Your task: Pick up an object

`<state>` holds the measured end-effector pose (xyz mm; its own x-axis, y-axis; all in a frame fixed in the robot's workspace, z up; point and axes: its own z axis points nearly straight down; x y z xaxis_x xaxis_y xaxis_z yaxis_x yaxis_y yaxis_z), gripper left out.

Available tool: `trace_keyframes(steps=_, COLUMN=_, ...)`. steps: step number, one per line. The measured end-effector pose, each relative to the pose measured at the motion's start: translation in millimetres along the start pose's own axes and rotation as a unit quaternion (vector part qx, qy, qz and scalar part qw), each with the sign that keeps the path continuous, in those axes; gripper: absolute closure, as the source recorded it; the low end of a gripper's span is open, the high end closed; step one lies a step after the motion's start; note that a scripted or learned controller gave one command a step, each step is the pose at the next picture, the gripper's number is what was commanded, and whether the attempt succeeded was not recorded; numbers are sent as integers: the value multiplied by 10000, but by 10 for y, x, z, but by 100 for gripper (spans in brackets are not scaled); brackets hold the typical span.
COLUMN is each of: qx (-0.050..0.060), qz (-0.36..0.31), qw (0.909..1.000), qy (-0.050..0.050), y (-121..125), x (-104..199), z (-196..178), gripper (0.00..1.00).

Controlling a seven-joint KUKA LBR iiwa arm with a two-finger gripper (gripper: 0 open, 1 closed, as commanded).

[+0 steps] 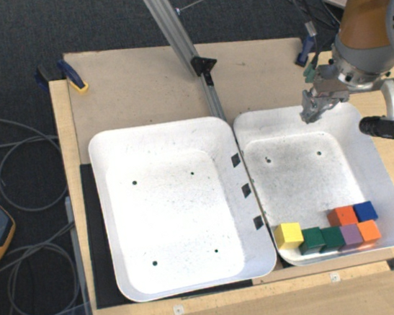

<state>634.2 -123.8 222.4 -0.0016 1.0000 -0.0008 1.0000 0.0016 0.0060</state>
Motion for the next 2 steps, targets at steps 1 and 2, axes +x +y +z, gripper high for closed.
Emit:
trace_keyframes(steps=1, qx=43, qz=-13, qw=10000, qy=16, y=-285, x=424, z=-70, gripper=100)
trace_keyframes(steps=2, qx=39, qz=-21, qw=10000, qy=23, y=-503, x=901, z=-196, gripper=100)
